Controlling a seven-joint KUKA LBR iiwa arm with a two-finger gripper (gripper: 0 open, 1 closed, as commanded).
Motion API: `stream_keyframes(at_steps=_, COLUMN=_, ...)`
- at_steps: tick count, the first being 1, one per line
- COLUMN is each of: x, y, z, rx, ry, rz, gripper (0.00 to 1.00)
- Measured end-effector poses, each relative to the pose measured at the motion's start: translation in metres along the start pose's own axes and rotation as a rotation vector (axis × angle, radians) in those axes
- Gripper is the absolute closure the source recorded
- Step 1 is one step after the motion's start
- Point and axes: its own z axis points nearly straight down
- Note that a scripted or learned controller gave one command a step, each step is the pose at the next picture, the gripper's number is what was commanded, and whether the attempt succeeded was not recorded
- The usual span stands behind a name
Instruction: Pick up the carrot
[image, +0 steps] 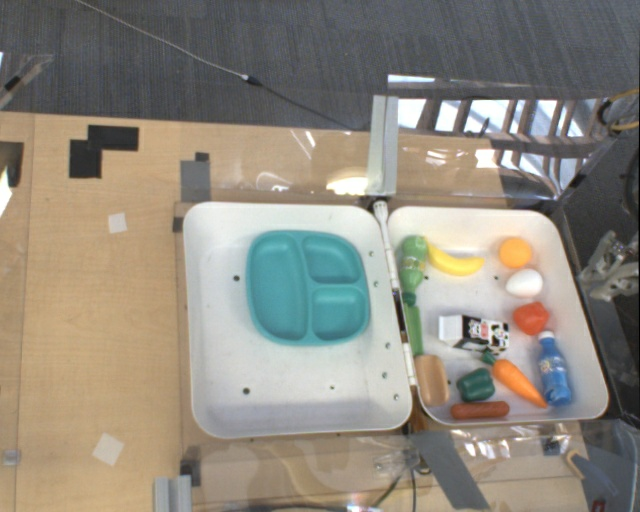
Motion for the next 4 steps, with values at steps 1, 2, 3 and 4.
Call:
stream_keyframes(at_steps=1, x=0.002, y=0.004, z=0.109, rx=-0.017, ry=0.005, rz=-0.158, gripper=1.0)
stream_keyframes(at_steps=2, x=-0.036, y=-0.031, z=0.242, rx=-0.003, ry=-0.002, rz=-0.103, gripper=1.0)
stream_keyframes(at_steps=3, x=-0.005, y=-0.006, z=0.008, rx=0.004, ry=-0.001, rz=-0.319, gripper=1.0)
stream_keyframes(at_steps=4, x=-0.048, y=-0.041, z=0.073, rx=-0.017, ry=0.0, rz=-0.409, gripper=1.0)
